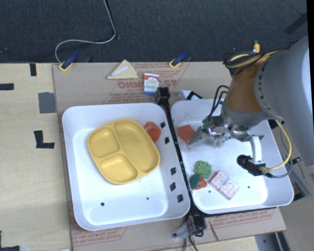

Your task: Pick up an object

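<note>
The grey arm looms over the right bin. Its jaws' state: cannot tell. Centre them on the orange piece just beside before closing

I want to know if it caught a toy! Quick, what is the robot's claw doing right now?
Gripper: low in the right bin, beside the orange piece; cannot be told whether it is open, closed or holding anything.

We saw our arm reach in from the right, its orange band sitting just above the wrist. The gripper hung low at the end, pointing left and tilted downward. We could not tell how its tip was set.
</note>
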{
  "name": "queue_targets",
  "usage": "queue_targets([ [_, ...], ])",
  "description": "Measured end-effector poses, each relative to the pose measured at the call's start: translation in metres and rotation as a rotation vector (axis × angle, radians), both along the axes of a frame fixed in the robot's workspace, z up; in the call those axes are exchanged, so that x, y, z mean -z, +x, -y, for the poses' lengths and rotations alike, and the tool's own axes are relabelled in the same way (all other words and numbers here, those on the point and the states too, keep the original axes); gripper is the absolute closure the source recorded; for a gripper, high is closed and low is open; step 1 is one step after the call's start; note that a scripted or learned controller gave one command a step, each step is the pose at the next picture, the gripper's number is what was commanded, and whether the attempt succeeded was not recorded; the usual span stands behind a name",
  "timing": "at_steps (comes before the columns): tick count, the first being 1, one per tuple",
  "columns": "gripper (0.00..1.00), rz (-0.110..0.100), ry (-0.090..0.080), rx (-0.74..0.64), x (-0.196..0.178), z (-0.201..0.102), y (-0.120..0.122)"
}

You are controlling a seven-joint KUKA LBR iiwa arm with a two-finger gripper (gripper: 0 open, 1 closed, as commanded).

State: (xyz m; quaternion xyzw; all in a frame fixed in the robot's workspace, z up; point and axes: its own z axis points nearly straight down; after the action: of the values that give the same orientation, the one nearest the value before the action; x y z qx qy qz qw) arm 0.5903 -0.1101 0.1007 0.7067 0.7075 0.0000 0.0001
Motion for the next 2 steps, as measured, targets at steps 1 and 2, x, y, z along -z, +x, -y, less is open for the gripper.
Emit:
queue_targets([
  [1,0.0,0.001,-0.001,-0.001,0.015,-0.0094,0.0755],
  [2,0.0,0.0,-0.003,0.0,0.0154,-0.0101,0.0782],
])
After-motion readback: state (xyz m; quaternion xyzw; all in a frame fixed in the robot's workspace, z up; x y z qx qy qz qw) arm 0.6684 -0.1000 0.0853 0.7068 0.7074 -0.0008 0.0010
